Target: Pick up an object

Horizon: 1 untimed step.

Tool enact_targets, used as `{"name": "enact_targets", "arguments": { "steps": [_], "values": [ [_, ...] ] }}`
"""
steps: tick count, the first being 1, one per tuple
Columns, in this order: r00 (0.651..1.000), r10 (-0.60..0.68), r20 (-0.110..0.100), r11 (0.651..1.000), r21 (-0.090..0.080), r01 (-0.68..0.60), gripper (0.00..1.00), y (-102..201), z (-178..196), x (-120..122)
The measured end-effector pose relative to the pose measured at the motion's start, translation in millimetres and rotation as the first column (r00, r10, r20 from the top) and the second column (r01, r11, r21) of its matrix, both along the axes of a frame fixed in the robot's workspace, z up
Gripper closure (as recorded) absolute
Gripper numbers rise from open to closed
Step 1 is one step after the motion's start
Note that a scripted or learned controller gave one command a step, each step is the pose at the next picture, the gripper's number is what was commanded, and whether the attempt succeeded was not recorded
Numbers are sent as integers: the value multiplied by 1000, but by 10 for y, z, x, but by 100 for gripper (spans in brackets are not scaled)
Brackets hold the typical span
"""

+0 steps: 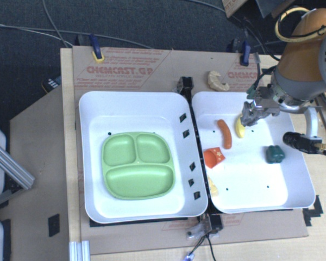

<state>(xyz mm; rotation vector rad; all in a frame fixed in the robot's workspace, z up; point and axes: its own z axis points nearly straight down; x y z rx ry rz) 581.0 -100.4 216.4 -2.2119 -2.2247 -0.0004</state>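
You can't tell how the grey two-finger gripper [248, 118] is set; it is too dark and small. It hangs just over a small yellow piece [240, 128], hiding part of it. In the right white bin [293, 197] you see that piece, an orange sausage shape [225, 133], a red block [214, 157] and a dark green lump [275, 154]. The left white bin [92, 145] holds a light green tray with three parts [137, 165].

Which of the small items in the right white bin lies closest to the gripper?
The small yellow piece, right at the gripper. The orange sausage-shaped piece, red wedge and dark green lump lie farther off.
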Motion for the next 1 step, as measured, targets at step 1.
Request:
{"name": "enact_targets", "arguments": {
  "steps": [1],
  "values": [
    [1000, 0, 1, 1000, 1, 0, 100, 514, 84, -98]
  ]
}}
